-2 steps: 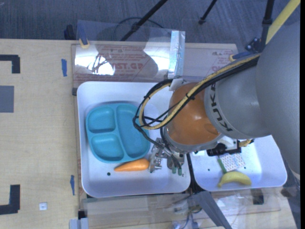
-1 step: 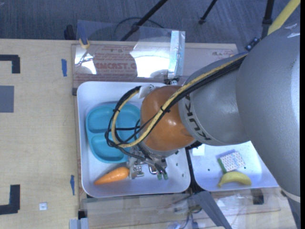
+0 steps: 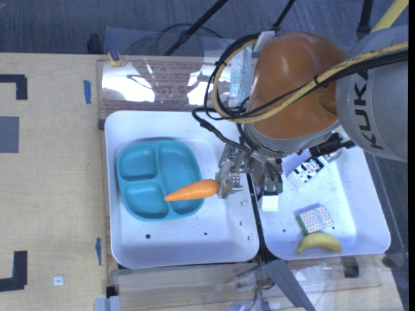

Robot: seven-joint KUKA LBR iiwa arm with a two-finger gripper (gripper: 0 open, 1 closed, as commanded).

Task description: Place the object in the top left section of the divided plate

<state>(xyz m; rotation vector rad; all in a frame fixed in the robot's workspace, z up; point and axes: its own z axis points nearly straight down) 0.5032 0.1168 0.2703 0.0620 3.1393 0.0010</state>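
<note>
Carrot [image 3: 191, 190]: lying across the near right edge of the plate, thin tip pointing left over the lower section, thick end at the right, meeting the gripper.
Gripper [image 3: 227, 185]: closing on the thick end of the carrot, fingers together on it at the plate's right edge, just inside the left bin.
Plate [image 3: 139, 164]: sitting in the left bin [image 3: 123, 245], three sections showing, two on the far side and one larger on the near side.
Target section: lying at the far left of the plate, well apart from the carrot's thick end.
Slip risk: gripping only by the very end, so tipping or sliding out during the carry seems likely, given the long tapered body hanging free.
Wrong-section risk: releasing from here probably dropping the carrot into the near section or half off the rim, not the far left one.
Fit risk: carrot looking longer than the target section, so possibly bridging a divider and rolling into a neighbour.
Drag risk: moving left without lifting possibly shoving the plate across the bin.
Right bin [image 3: 366, 193]: holding a banana [image 3: 318, 243], a patterned block [image 3: 316, 219] and a small black-and-white item [image 3: 305, 168], well apart from the work.
</note>
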